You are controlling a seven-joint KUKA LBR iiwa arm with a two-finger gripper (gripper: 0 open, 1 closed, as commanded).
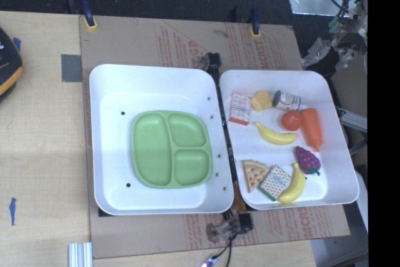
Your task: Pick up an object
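1. Gripper (337,47) sits at the upper right, off the bins, above the right bin's far corner; nothing is between its fingers, and whether they are spread or pressed together can't be told, too small and cluttered.
2. Left bin (106,134) holds a green divided plate (170,149), lying flat, roughly centred.
3. Right bin (340,178) holds the toy food, all loose on the bin floor.
4. Far row: red-and-white carton (239,108), yellow cheese wedge (261,100) just beside it, small can (288,99) on its side to the right.
5. Middle: tomato (290,120) touching the carrot (311,127); banana (275,134) just below the tomato.
6. Near side: grapes (307,160), second banana (294,184), cracker box (274,182) leaning against that banana, pizza slice (253,173) to the box's left.
7. Yellow-black device (7,64) at the left edge of the bench, well apart from the bins.
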